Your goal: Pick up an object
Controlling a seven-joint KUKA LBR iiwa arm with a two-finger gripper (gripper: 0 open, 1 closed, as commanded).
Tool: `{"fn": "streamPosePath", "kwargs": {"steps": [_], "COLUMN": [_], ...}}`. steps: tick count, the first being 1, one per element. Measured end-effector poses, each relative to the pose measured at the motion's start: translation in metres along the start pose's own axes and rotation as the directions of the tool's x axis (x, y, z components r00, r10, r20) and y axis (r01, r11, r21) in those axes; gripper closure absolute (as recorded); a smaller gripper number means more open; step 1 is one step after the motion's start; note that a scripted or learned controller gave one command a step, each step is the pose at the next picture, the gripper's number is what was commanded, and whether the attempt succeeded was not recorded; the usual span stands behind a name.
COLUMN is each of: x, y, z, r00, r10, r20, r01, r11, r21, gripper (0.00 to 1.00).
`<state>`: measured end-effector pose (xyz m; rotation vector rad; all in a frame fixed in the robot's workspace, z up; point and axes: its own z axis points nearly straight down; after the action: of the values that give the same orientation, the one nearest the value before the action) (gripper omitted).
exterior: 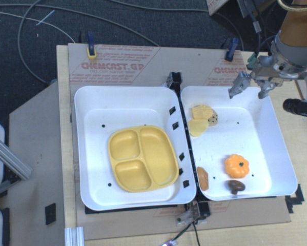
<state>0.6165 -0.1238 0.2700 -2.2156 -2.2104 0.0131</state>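
Surface (pixel 117 68): two white bins are carried side by side.
Left bin (pixel 86 137): a yellow divided plate (pixel 142 158) is held.
Right bin (pixel 266 132): pale yellow pieces (pixel 200 121) lie near the divider; an orange pumpkin (pixel 237 165), a brown piece (pixel 236 186) and an orange-brown piece (pixel 202 178) sit along the near side.
End effector (pixel 251 87): fingers spread apart, nothing between them, above the right bin's far edge.

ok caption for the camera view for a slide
End effector open above the right bin, which holds a toy pumpkin and cookies; yellow divided plate in left bin.
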Motion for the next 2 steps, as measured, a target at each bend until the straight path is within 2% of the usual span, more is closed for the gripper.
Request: {"fn": "streamPosePath", "kwargs": {"steps": [1, 2], "x": [0.000, 0.010], "y": [0.002, 0.000], "z": [-0.008, 0.041], "r00": [1.000, 1.000], "r10": [-0.003, -0.003], "r20": [0.002, 0.001], "r01": [0.003, 0.003], "r11": [1.000, 1.000], "r21": [-0.013, -0.010], "gripper": [0.00, 0.00]}}
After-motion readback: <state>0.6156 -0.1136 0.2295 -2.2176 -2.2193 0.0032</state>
